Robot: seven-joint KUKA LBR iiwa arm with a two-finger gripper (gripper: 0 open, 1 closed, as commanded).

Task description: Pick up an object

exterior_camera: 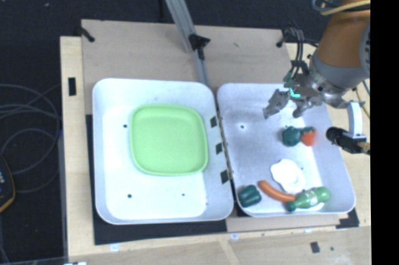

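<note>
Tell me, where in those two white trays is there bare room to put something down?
Right bin: bare floor on its left half, between the centre divider and the end effector. Crowded along the near edge, where a dark green piece, orange carrot, white piece and green bottle cluster. Left bin: only a margin around the green plate.

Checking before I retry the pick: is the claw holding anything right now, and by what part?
Nothing is held. The claw hangs open above the right bin, with bare bin floor showing between its fingers.
</note>
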